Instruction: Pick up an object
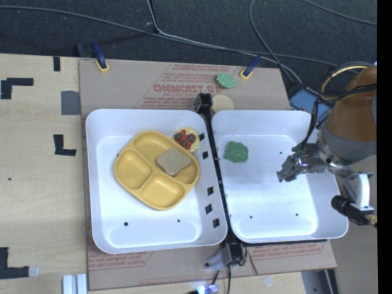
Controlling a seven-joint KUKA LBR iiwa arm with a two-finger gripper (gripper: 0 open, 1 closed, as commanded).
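My gripper (289, 171) hangs over the right bin (306, 228); I cannot tell its state. Nothing lifted yet: the green lump (236, 152) lies beyond my tips.

A single fixed camera looks down on the worktop (37, 164) from above, at a slant rather than straight overhead. It faces the far edge of the worktop, beyond which dark floor and loose cables fill the top of the frame. The view stands far enough back to take in both white bins whole: the left bin (101, 182) and the right bin (269, 225) sit side by side near the middle, on a cardboard sheet (177, 84). The arm (352, 127) enters from the right edge of the view, cut off by the frame there. The worktop's near edge falls below the frame.
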